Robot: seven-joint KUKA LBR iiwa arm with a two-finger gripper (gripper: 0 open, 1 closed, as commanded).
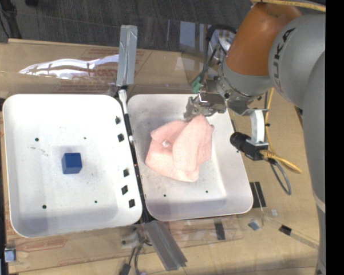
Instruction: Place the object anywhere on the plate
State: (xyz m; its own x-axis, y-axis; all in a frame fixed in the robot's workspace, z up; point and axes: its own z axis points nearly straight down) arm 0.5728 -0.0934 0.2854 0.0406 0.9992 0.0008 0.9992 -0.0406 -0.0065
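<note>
Pink cloth (180,148) is what we are watching in the camera view. It is lying crumpled in the right bin (236,195), spreading over the middle of the floor and reaching toward the far wall. Its lower folds are resting flat on the white bottom, while its upper right corner is rising in a peak and meeting the gripper (201,109). We are seeing cloth and gripper touching there, yet we cannot tell how the tool is set, whether wide, narrow or clamped on the fabric, since the wrist housing is covering that spot.

The arm (300,62) is reaching in from the right, bending down over the far right part of the bin, with its orange band (254,36) sitting just above the wrist. A yellow cable (281,161) is trailing beside the bin's right rim.

We are also seeing the left bin (23,153) lying edge to edge with the right one. A blue cube (71,162) is sitting upright on its floor, left of centre, well apart from the cloth and the gripper. Brown cardboard (63,56) is covering the bench behind both bins.
</note>
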